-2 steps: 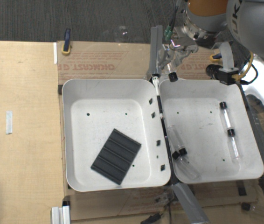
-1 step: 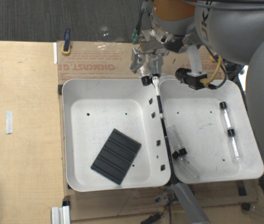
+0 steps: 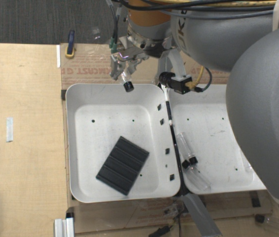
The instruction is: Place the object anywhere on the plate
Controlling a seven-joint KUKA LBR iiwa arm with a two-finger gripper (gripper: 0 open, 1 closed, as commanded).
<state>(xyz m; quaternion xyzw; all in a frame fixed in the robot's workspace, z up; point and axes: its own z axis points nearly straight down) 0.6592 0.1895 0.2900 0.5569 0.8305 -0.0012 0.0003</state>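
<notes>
A dark ribbed plate (image 3: 123, 165) lies tilted in the left bin (image 3: 80, 132), white floor open around it. The gripper (image 3: 124, 78) hovers above that bin's far rim (its grip state cannot be told).

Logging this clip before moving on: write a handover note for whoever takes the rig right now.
Gripper: above the far rim of the left bin.
Black ribbed plate: lying flat, at a slant, in the left bin.
Clear object: in the right bin, near its left wall.
Done: nothing on the plate yet.
Left: pick up the clear object and set it on the plate.
</notes>
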